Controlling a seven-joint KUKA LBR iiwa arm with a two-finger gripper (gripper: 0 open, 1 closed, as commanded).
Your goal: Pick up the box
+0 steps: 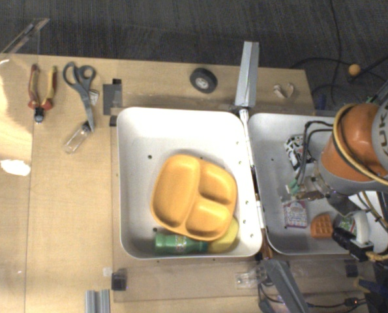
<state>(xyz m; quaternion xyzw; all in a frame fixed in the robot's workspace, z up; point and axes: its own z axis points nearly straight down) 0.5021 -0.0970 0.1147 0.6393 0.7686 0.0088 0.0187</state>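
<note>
In the right bin point(272, 175), the small purple-and-white box point(295, 214) lies flat just below the gripper point(304, 189), whose state I cannot tell, its long axis running toward the bin's front wall.

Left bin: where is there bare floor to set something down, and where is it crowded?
In the left bin, bare floor runs along the far wall and down the left wall, bordering the yellow tray. The near side is crowded: a green can and a yellow-green fruit lie tucked under the tray's near edge.
</note>
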